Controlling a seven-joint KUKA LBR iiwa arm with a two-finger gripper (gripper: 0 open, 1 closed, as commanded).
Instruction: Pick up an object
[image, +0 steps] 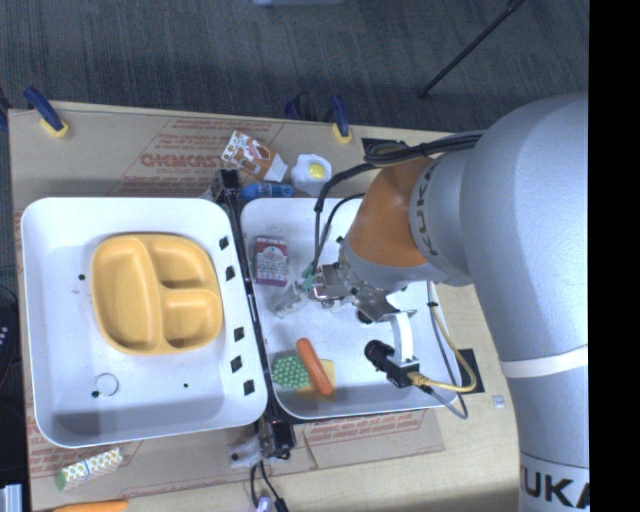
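The gripper (300, 292) hangs low inside the right bin (425, 395), close to the divider that separates the two bins. Something pale and glassy-looking sits right at its tips, but the view is too crowded with wrist hardware and cables to tell whether the claw is wide, narrow, or closed on anything.

Taking the right bin as the landmark: a small red-and-white packet (270, 258) lies in its upper left part, just above and left of the claw, with its long axis running roughly up and down the view. In the bin's lower left corner sit a green mesh-covered piece (290, 373) and an orange carrot-like stick (316, 368), touching each other; the stick's long axis runs diagonally from upper left to lower right. Both lie below the claw, a short way apart from it. The packet looks the nearer candidate, so the likely next move is a short shift toward the bin's upper left corner.

Across the divider, the left bin (50, 330) holds a yellow divided tray (155, 290) with nothing visible in its compartments. Beyond the right bin's top edge, on the cardboard, rest a snack packet (245, 152) and a yellow-and-white item (312, 170).
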